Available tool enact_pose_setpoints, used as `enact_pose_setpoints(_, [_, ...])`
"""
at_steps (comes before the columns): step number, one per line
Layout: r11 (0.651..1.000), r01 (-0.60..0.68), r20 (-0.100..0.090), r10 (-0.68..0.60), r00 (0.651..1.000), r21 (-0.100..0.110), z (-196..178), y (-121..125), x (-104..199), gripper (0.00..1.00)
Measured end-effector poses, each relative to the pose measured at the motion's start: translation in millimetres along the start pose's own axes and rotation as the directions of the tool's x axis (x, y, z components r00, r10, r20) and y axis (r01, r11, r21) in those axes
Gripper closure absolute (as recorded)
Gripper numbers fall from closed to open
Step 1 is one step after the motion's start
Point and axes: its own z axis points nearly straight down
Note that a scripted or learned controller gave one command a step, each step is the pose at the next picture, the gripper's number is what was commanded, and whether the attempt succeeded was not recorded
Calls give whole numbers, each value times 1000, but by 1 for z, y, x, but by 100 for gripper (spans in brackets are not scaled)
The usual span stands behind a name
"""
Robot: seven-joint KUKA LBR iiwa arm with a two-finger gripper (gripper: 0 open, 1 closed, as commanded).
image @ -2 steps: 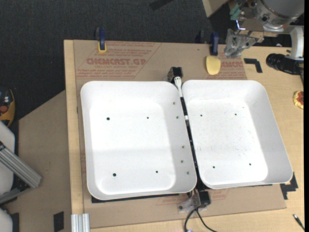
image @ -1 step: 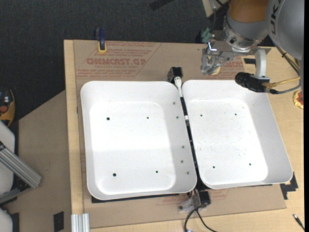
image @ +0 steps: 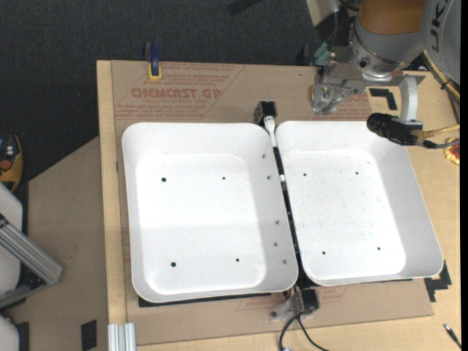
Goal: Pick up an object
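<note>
1. Desk (image: 190, 93): a brown board printed with red lettering along its far edge, bearing two shallow white bins side by side.
2. Left bin (image: 197, 210): white, with rounded corners and four small dark dots on its floor. It sits on the left half of the desk, its near edge close to the desk's near edge. No loose object is visible on its floor.
3. Right bin (image: 351, 203): white, with four small dark dots and faint specks on its floor. It sits on the right half of the desk, and its near right corner reaches past the desk's right edge. No loose object is visible on its floor.
4. Black strip (image: 281, 189): runs between the two bins from the far edge to the near edge, with a small black-and-white fitting at its far end and a cable at its near end.
5. Blue and yellow clamp (image: 153, 61): on the desk's far edge, near the far left corner.
6. Arm (image: 395, 13): grey with an orange band, above the desk's far right corner.
7. Tool (image: 327, 101): metallic, pointing down above the desk's far edge, just beyond the far left corner of the right bin. Whether it is wide or narrow, I cannot tell; nothing is seen in it.
</note>
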Motion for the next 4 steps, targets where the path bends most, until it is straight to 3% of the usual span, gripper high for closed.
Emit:
enact_pose_setpoints(1, [1000,0,0,0,1000,1,-12,-27,5,100])
enact_pose_setpoints(2, [1000,4,0,-4,1000,0,33,10,45,100])
enact_pose_setpoints(3, [1000,1,1,-1,1000,-8,-4,3,47,100])
enact_pose_setpoints(4, [1000,-7,4,7,1000,-10,-48,1,-21,100])
